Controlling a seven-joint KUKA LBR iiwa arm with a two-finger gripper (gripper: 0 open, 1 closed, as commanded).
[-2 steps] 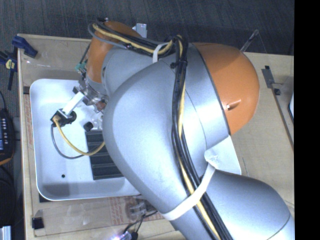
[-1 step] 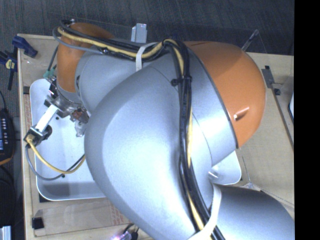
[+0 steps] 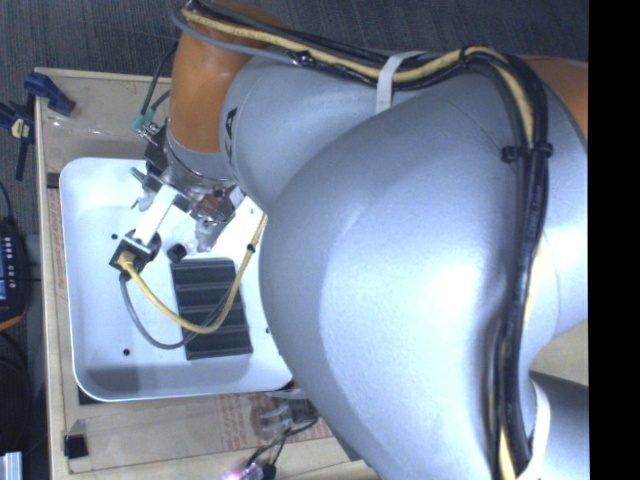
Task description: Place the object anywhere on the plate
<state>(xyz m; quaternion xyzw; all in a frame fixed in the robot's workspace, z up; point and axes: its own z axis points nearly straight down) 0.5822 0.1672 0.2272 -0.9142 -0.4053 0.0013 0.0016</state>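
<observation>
Ana: Nearest of all was the arm (image 3: 420, 268). It was big and grey and it hid most of the bench (image 3: 95, 93). It had an orange band (image 3: 200, 78) near the top.

Ben: Where was the gripper (image 3: 200, 218)?

Ana: It was at the end of the arm, low over the left bin (image 3: 90, 198). It pointed down at the white floor.

Ben: Was it spread wide or pressed together?

Ana: I could not tell. That part was small and all mixed up with shiny bits.

Ben: Was it holding something?

Ana: I saw nothing in it. A black block (image 3: 212, 308) with ribs lay flat on the floor of the bin, just below the gripper. I think that was the thing to move. I could not tell if the two were touching.

Ben: So the job was not done?

Ana: No. I think the block had not been picked up yet, and it had to go on the plate.

Ben: What could go wrong?

Ana: That block looked wide and flat. If the gripper came down a bit to one side, it could push the block away and close on air. The ribs could make it tip or slip out on the way up.

Ben: Anything else?

Ana: It lay near the bottom wall of the bin. A push could jam it there. A blue clamp (image 3: 45, 93) sat on the bench corner, well away.
</observation>
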